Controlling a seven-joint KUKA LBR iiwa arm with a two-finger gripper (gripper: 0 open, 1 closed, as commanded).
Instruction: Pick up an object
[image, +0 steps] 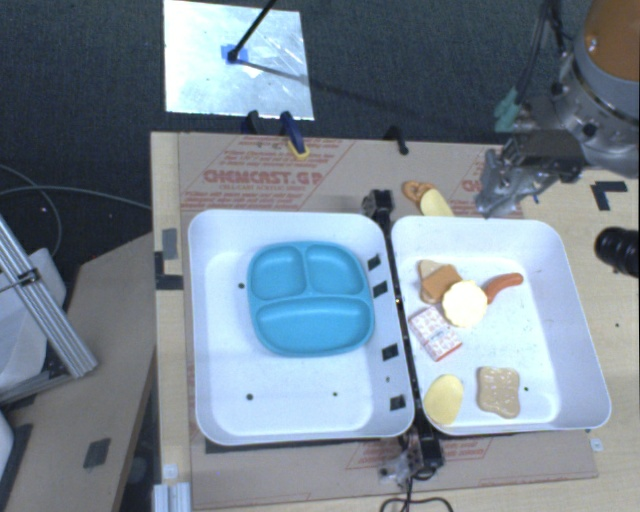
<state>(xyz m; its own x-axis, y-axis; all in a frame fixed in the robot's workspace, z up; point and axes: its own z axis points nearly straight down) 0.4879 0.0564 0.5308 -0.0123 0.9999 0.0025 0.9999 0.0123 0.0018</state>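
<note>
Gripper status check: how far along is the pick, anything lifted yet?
Nothing looks done: the two-finger gripper sits above the far rim of the right white bin, with nothing visible between its fingers. Nothing is in hand. The round pale yellow disc, orange sausage piece, red-and-white checked packet, and toast slice all lie in that bin. Descent, grasp and lift remain.
</note>
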